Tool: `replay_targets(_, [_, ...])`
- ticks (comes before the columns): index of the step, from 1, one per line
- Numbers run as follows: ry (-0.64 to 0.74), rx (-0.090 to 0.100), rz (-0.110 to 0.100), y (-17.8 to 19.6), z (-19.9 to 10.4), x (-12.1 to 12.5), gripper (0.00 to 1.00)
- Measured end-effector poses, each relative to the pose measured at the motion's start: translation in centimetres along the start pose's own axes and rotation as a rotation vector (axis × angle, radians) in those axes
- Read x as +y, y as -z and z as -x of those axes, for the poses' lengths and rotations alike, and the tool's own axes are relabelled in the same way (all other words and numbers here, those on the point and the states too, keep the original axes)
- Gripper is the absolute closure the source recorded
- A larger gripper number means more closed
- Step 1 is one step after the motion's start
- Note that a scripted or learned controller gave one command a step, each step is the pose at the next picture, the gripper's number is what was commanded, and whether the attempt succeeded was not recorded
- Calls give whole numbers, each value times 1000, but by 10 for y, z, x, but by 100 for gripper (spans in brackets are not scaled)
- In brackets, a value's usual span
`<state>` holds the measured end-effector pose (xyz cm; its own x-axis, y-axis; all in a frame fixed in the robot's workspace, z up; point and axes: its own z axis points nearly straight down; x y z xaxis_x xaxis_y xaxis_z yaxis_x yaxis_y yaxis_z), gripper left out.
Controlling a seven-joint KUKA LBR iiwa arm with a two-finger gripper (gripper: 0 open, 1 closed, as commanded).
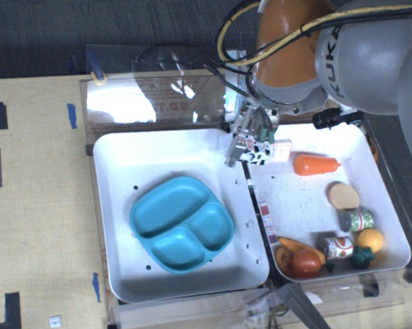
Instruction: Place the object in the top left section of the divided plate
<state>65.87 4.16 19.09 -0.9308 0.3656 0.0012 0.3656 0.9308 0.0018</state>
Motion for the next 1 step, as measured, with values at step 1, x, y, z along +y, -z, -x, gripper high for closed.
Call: replay_targets(1, [-3, -3, 3, 8, 2, 0, 100])
